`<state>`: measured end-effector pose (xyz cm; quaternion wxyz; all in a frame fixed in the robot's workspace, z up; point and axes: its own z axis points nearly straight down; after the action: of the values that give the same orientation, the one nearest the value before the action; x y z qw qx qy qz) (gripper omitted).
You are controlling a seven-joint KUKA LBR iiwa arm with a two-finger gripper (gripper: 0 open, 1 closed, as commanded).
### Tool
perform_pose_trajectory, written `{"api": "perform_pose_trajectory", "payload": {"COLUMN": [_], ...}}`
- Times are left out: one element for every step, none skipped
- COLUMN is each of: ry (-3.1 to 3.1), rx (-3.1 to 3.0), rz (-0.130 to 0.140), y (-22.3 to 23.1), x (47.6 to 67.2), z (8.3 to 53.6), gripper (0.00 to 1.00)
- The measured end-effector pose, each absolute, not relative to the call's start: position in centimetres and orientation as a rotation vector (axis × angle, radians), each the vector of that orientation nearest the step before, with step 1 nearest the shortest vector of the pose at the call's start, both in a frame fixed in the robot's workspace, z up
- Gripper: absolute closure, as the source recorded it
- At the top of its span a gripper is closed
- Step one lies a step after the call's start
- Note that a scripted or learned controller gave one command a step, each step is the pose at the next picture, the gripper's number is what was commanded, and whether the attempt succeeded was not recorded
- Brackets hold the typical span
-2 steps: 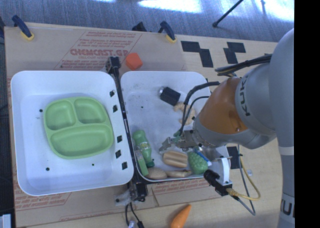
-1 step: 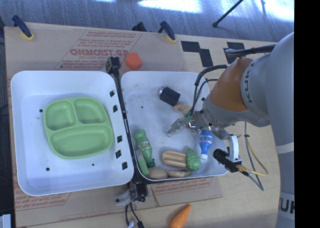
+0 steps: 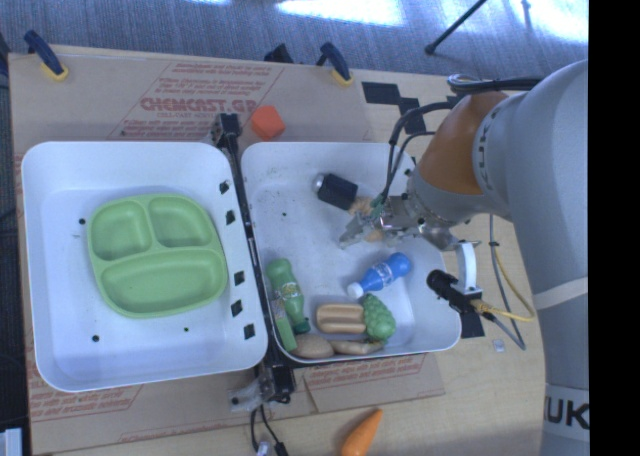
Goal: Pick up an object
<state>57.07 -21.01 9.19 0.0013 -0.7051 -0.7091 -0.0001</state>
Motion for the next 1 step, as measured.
{"api": "perform_pose_trajectory", "payload": {"ry": [-2.226], "rx": [-2.213], "rz": [0.002], "y": [-21.10], "x": [50.30], "z": [9.16], "gripper": [0.00]}}
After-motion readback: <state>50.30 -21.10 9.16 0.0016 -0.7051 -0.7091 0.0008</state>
